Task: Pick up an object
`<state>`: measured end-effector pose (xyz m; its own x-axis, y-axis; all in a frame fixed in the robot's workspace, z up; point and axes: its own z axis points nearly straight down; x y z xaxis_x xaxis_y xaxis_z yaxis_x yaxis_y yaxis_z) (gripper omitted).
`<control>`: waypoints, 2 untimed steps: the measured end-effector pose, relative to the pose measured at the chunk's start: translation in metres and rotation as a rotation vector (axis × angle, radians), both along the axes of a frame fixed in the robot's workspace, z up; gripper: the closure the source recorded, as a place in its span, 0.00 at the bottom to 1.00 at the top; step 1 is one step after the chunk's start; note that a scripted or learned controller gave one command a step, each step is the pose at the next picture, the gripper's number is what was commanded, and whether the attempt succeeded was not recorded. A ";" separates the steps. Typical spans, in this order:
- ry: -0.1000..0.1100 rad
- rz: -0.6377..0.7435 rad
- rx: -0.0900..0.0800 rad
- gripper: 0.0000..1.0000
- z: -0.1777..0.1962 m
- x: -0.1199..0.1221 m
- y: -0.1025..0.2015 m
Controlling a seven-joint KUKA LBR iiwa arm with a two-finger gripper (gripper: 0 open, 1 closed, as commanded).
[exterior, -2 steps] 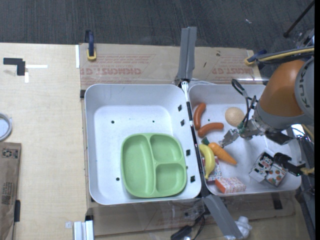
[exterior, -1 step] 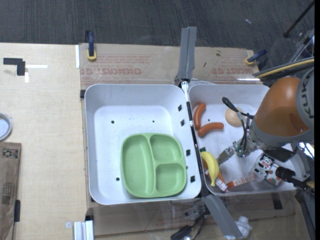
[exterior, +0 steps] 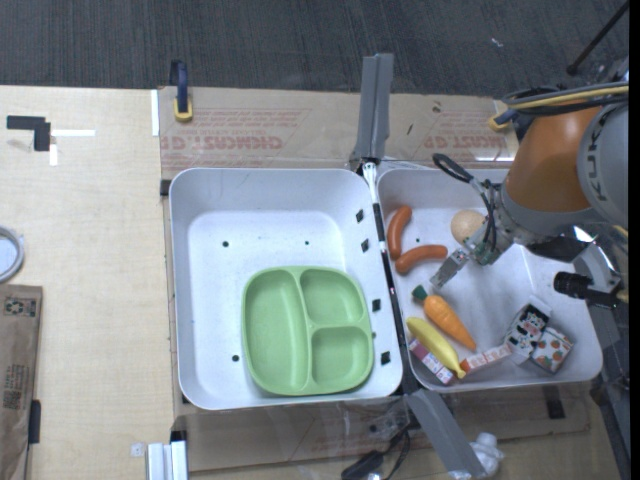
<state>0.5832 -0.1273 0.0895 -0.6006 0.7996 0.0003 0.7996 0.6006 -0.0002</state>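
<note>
The right bin (exterior: 575,368) holds a carrot (exterior: 446,319) just below the hand (exterior: 447,272), whose grip I cannot tell.

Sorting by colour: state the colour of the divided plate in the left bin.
Light green; the divided plate shows plainly in the camera view.

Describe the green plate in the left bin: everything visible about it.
The green plate is a pale green, rounded-square divided dish that looks like plastic, with three compartments: one long section on its left, two smaller ones on its right. It lies flat and upright on the floor of the left bin, toward the bin's near side, nothing in it.
</note>
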 end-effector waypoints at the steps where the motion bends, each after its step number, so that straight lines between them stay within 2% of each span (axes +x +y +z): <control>1: 0.002 -0.131 0.000 0.00 0.000 -0.066 0.007; 2: 0.001 -0.203 -0.001 0.00 0.000 0.005 0.010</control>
